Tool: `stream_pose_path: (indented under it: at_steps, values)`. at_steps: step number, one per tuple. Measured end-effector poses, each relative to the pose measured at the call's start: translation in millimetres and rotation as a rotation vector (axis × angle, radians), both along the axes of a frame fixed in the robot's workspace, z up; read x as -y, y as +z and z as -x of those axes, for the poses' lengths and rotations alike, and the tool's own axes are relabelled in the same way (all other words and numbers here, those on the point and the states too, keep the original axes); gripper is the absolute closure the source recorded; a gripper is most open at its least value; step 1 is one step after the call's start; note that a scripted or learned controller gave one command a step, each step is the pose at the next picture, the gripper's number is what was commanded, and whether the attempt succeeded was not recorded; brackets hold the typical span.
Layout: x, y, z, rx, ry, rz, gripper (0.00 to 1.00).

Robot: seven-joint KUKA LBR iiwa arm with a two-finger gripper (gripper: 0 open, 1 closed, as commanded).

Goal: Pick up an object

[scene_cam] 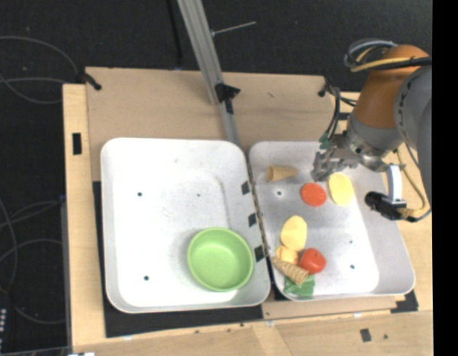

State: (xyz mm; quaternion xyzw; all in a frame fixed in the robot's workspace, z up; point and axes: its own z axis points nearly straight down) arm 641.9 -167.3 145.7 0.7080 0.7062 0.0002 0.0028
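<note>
My gripper (323, 167) hangs over the back part of the right bin (362, 273), just above and between an orange-red round piece (313, 194) and a pale yellow oval piece (341, 189). Nothing shows between its fingers. A tan cone-shaped piece (280, 173) lies to its left near the bin's back left corner. Toward the front left of the same bin a yellow lumpy piece (293, 232), a red piece (312, 259), a ridged tan piece (293, 271) and a green scrap (304, 287) sit bunched together.
The left bin (155, 191) bears a green bowl (220, 258) at its front right. A slanted metal pole (207, 58) rises behind the bins. The bench's wooden top (140, 102) surrounds both bins.
</note>
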Motion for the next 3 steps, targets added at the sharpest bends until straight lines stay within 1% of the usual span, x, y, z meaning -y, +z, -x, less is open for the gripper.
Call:
stream_pose_path:
  at_steps: [1, 2, 3]
  values:
    - [10, 57, -4, 0.003, 0.002, -0.003, 1.00]
    - [10, 95, -6, 0.002, 0.006, -0.003, 1.00]
    - [-43, 100, 19, -0.004, 0.009, -0.005, 1.00]
